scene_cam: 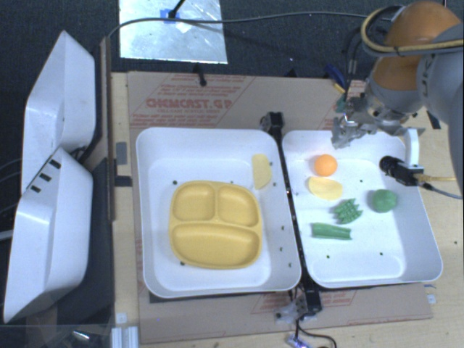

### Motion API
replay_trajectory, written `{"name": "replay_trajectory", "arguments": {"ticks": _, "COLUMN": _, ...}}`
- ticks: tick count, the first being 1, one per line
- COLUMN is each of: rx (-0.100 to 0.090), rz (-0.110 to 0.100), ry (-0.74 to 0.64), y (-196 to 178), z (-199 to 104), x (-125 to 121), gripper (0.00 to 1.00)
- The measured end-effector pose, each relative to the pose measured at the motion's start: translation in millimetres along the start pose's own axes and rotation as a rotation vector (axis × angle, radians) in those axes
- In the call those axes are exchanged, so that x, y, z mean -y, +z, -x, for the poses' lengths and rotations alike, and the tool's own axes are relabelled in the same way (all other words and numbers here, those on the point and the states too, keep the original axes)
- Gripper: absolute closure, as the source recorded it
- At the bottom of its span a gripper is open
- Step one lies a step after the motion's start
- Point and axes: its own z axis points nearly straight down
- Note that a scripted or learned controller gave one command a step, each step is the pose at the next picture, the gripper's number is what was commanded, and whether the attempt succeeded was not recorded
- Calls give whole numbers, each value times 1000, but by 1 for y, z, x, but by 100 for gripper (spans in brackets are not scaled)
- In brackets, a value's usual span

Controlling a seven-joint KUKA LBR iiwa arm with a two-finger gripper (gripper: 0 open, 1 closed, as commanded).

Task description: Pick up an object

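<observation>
The grey arm with its orange band reaches in from the far right, end effector (346,133) pointing downward.

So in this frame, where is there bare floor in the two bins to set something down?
The right bin has bare floor along its near edge, below the green bean. The left bin is bare along its far wall, above the yellow tray. It is crowded mid-right bin: orange ball, yellow piece, leafy green piece, green ball.
</observation>
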Motion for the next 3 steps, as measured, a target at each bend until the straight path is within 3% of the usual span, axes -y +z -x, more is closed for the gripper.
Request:
{"name": "replay_trajectory", "arguments": {"ticks": 1, "rx": 0, "rz": 0, "ry": 0, "y": -62, "z": -3, "x": 3, "gripper": 100}}
{"name": "replay_trajectory", "arguments": {"ticks": 3, "rx": -2, "rz": -7, "ry": -4, "y": -49, "z": -116, "x": 30, "gripper": 100}}
